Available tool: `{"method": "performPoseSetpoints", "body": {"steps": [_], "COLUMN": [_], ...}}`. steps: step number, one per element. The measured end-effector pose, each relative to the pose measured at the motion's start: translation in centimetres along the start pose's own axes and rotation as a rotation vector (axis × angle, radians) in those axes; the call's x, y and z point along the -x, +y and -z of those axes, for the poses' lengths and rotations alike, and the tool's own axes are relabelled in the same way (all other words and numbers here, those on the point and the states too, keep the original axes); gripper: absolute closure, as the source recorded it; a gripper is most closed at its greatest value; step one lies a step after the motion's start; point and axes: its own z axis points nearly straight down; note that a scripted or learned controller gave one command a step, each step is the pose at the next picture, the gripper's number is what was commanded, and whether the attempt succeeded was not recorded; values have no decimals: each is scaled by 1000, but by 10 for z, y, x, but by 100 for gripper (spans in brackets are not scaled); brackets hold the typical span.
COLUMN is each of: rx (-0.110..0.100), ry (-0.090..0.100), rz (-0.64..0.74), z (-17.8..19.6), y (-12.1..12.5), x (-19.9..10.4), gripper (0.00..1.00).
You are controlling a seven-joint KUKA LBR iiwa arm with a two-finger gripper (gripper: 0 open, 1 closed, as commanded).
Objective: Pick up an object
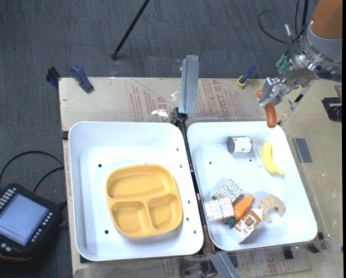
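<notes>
Looking down on the surface (126, 97), I see two white bins side by side. The left bin (83, 155) holds one yellow divided plate (144, 200) with three compartments, lying flat near its middle. The right bin (294, 213) carries the clutter: a small grey and white can (240, 145) on its side near the far wall, a banana (270, 158) just to its right, and a cluster toward the near edge. In that cluster a patterned packet (228, 189) and a pink and white box (218, 208) touch each other, an orange carrot (243, 206) leans across them, a brown and white carton (249, 225) sits just below, and a tan croissant (272, 207) lies beside the carrot on the right.

My tool (269, 103) hangs above the far right corner of the right bin, over its rim. A small reddish sausage (270, 116) hangs upright from its fingers, clear of the bin floor, so I read the tool as closed on that sausage.
</notes>
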Motion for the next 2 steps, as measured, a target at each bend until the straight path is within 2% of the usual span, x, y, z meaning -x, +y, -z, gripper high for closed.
{"method": "performPoseSetpoints", "body": {"steps": [1,2], "rx": [-3,-3], "ry": [0,1], "rz": [3,-20], "z": [8,-94], "y": [1,10], "x": [-1,-56], "gripper": [100,100]}}
